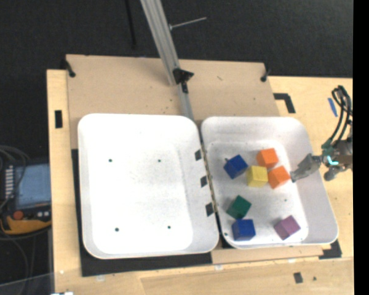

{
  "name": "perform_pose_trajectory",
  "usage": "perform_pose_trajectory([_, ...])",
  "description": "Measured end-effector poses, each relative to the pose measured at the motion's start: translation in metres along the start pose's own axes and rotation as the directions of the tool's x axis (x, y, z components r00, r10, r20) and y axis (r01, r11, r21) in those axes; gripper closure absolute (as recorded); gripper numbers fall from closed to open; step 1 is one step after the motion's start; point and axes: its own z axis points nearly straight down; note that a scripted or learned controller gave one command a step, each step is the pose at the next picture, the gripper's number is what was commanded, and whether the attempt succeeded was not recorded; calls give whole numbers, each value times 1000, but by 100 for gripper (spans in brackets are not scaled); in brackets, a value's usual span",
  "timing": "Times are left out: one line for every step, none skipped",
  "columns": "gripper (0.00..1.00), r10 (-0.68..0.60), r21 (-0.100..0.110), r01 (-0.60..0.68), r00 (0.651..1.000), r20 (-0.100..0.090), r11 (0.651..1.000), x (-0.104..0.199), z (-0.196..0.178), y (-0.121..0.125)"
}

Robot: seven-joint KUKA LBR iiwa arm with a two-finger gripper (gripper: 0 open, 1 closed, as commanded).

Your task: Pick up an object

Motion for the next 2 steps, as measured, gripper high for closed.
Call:
perform_pose_trajectory([0, 1, -4, -1, 1000, 1, 1000, 0, -2, 1])
perform_pose_trajectory([0, 3, 1, -3, 1000, 1, 1000, 2, 41, 2])
